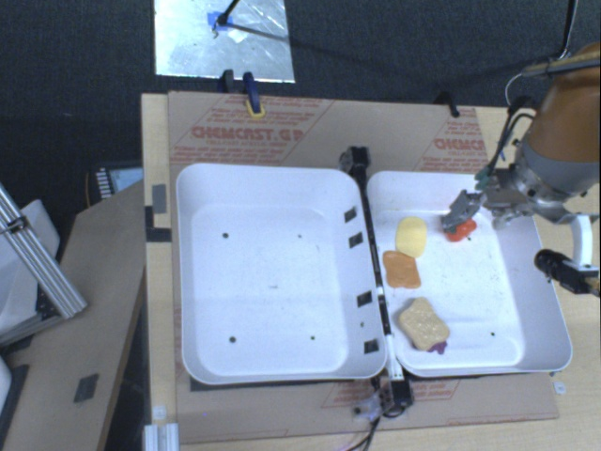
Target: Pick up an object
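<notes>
The right bin (526, 289) holds a pale yellow rounded piece (410, 237), an orange flat piece (402, 271) just below it, and a tan cracker-like piece (423, 322) lying over something purple (439, 347) near the front. My gripper (460, 216) reaches in from the right and hangs low over the bin's back part. A small red-orange object (459, 232) shows right at its fingertips, to the right of the yellow piece. Whether that object is between the fingers or lying under them I cannot make out.
The left bin (272, 271) sits beside the right one, with a black hinge strip (369, 252) between them. Both rest on a cardboard sheet (310, 125). A shiny metal plate (221, 26) lies at the back, and an aluminium rail (33, 252) stands at far left.
</notes>
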Action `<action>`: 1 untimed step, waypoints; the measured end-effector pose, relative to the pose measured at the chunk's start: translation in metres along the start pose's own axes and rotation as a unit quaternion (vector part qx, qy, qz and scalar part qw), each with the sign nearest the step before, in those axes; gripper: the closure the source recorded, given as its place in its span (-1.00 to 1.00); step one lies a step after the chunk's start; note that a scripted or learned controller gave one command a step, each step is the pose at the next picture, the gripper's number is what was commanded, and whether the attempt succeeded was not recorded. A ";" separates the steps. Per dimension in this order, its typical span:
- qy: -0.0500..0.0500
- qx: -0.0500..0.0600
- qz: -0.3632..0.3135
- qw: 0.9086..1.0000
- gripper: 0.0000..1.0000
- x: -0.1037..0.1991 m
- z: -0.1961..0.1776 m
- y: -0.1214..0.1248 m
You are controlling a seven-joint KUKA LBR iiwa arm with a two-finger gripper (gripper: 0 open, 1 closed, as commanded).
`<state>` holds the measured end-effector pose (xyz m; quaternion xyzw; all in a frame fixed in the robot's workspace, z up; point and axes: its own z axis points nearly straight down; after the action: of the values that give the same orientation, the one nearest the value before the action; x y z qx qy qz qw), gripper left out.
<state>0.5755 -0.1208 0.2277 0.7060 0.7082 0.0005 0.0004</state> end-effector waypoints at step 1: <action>0.000 -0.002 -0.001 1.000 1.00 0.000 -0.011 0.001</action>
<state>0.5765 -0.1208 0.2390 0.7053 0.7089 0.0015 0.0016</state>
